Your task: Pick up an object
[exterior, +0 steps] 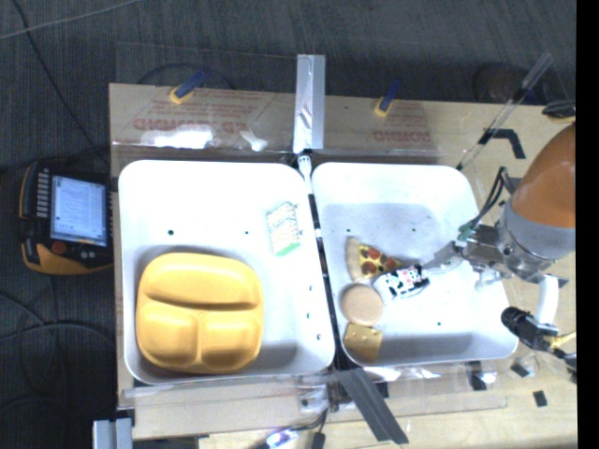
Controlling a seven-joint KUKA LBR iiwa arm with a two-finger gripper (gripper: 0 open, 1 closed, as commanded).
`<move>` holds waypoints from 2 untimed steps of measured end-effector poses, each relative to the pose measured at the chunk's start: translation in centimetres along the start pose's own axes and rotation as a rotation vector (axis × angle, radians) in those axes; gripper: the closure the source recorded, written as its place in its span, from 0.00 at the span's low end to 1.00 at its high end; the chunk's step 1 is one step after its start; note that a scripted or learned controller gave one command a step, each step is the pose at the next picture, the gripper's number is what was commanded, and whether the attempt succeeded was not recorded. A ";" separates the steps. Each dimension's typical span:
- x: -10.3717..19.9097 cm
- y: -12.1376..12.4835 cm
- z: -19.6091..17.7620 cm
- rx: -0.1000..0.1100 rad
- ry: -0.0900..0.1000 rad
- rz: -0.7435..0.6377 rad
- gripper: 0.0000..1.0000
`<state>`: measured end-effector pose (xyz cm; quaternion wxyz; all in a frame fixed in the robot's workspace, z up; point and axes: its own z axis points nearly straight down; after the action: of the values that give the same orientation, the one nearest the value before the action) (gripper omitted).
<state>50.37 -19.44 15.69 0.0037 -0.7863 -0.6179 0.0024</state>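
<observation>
Yellow bread loaf [199, 308] alone (left bin [211, 181]); pizza slice [363, 257], cookie [361, 303] crowd right.

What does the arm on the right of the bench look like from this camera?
The arm is grey with a rounded orange section at the top. Below it sits a lighter grey wrist with metal parts. A slim pale gripper reaches out from it. Thin dark cables run beside the wrist, and a small black fitting sits under it.

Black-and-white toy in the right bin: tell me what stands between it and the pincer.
Nothing visible. The pincer reaches in from the right, its tip right at the black-and-white toy. The pizza slice and round tan piece lie on the toy's far side.
</observation>
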 end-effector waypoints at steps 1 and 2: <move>0.5 -2.3 0.0 -0.001 -0.001 -0.130 0.00; 1.7 -2.5 -7.0 -0.003 -0.002 -0.161 0.00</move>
<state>48.37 -17.17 22.69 0.0023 -0.7339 -0.6792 0.0020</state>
